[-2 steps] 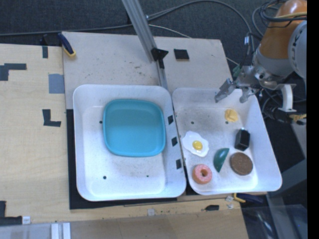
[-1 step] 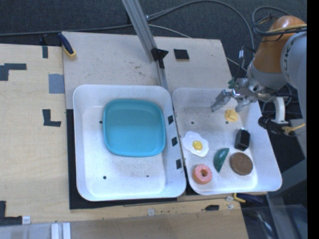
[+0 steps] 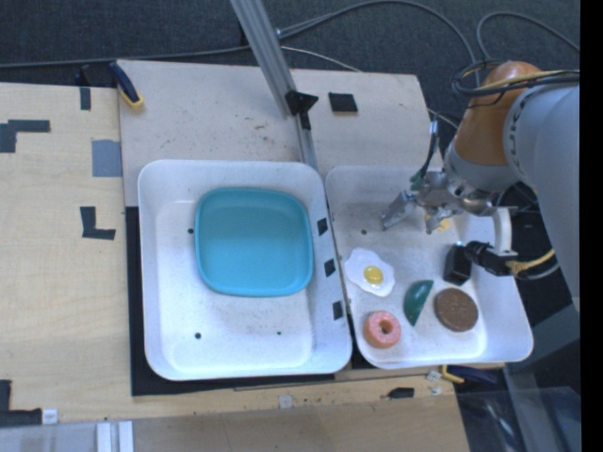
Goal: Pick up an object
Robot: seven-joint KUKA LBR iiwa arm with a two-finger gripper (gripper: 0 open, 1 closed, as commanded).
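My gripper (image 3: pixel 413 220) hangs over the back part of the right bin (image 3: pixel 353 188), open, with nothing between its fingers. In front of it, in the same bin, lie a fried egg toy (image 3: pixel 369 273), a pink donut (image 3: pixel 382 329), a green wedge-shaped piece (image 3: pixel 416 300) and a brown round cookie (image 3: pixel 456 310). The egg is the closest of them, a little to the front left of the fingertips. None of them touches the gripper.
The left bin (image 3: pixel 165 252) holds a teal square plate (image 3: pixel 253 242). A slanted metal pole (image 3: pixel 268 45) rises behind the bins. The grey arm with its orange band (image 3: pixel 499 111) comes in from the right over the right bin's back edge.
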